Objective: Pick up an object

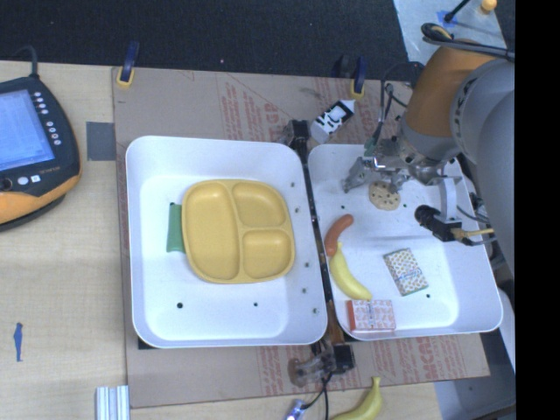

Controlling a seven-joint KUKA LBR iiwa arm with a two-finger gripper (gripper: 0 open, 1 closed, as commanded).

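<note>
In the right bin [477, 318], my gripper [383, 178] hovers at the far end, fingers spread open and nothing between them. A round brown cookie [383, 198] lies just under and in front of the fingertips. Nearer the camera lie an orange-red sausage [339, 231], a yellow banana [347, 276], a small patterned box [405, 271] and a red-and-white box [371, 315]. The left bin [149, 304] holds a yellow divided plate [238, 230], and a green flat piece [175, 227] sticks out from under its left edge.
A handheld control pendant [31, 151] lies on the bench at far left. A second banana [363, 402] rests outside the bins at the bottom. A black-and-white object [332, 118] sits behind the bins. The arm's grey body [481, 121] covers the right bin's far right corner.
</note>
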